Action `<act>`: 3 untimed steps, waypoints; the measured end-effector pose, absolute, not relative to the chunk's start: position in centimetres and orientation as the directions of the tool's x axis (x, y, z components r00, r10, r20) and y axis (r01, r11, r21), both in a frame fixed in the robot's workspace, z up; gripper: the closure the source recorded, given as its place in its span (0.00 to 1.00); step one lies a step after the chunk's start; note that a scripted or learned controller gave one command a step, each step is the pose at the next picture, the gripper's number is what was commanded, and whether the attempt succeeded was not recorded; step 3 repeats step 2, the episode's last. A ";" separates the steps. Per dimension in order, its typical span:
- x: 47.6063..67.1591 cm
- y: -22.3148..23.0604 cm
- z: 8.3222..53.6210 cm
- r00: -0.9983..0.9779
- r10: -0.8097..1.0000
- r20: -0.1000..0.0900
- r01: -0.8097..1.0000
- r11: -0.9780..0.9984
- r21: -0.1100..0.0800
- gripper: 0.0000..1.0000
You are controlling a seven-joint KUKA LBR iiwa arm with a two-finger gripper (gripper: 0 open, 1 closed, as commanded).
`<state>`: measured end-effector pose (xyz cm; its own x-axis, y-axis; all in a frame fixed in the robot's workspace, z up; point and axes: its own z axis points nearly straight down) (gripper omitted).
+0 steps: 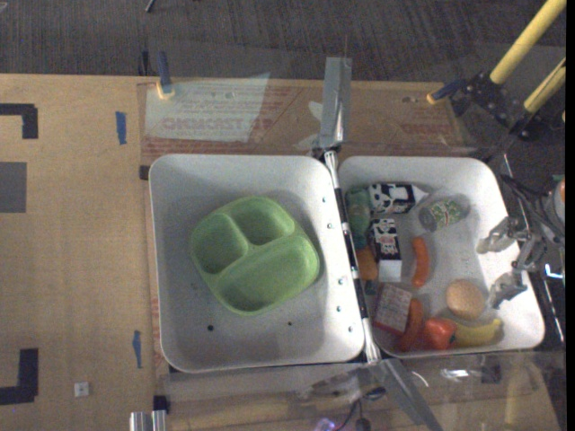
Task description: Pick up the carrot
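The arm (550, 241) is cut off by the frame's right edge. The gripper (510, 263), at the right bin's (490, 173) right rim, is too blurred to resolve. Carton (393, 197) and can (443, 212) labels are illegible. The red item (412, 323) at lower centre-right lies partly under neighbouring objects.

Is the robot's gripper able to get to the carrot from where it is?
Probably yes. The gripper sits at the right bin's edge, and the carrot lies uncovered with bare floor between them.
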<state>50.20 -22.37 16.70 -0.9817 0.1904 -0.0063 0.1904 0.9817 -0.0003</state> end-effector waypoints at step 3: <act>50.2 -22.4 16.7 -0.982 0.190 -0.006 0.190 0.982 0.000 0.00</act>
